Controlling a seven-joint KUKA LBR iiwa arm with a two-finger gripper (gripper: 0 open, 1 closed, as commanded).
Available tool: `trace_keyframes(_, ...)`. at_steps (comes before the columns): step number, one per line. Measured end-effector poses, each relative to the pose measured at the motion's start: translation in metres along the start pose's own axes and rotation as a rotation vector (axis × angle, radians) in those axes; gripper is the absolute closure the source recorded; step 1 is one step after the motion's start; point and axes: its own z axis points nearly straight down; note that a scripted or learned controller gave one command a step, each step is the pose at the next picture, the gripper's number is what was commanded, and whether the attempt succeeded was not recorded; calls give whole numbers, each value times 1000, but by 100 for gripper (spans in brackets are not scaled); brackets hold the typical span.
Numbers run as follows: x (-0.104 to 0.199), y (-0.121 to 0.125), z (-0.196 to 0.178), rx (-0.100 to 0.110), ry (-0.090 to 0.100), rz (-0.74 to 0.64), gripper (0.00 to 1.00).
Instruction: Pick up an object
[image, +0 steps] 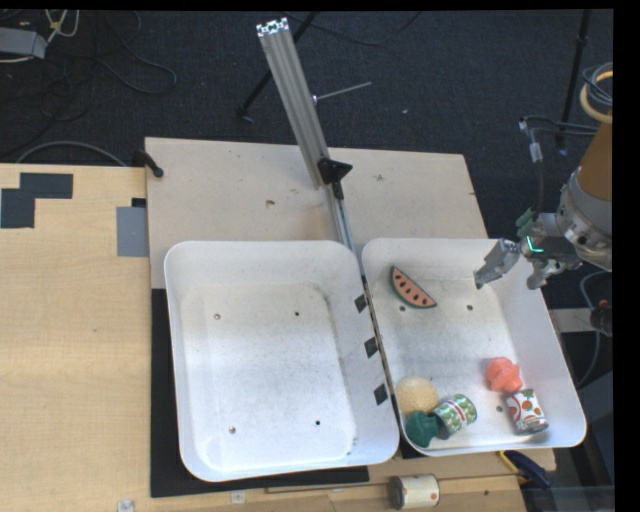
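My gripper (516, 268) hovers over the far right corner of the right bin (560, 345), fingers spread open with nothing between them. To its left, a watermelon slice (412, 288) lies near the bin's back. Along the front of the bin sit an orange-red lump (503, 374), a red-and-white can (526, 410), a green-labelled can (455, 413), a beige ball (417, 393) and a dark green piece (424, 429). All of these lie well below and apart from the gripper.
The left bin (200, 262) adjoins the right bin at a clipped seam (370, 345). A slanted aluminium post (300, 100) rises behind the bins. A small cylinder (413, 490) lies on the bench front edge.
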Motion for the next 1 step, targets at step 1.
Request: trace_keyframes(1,-1,5,46,5,1,0,0)
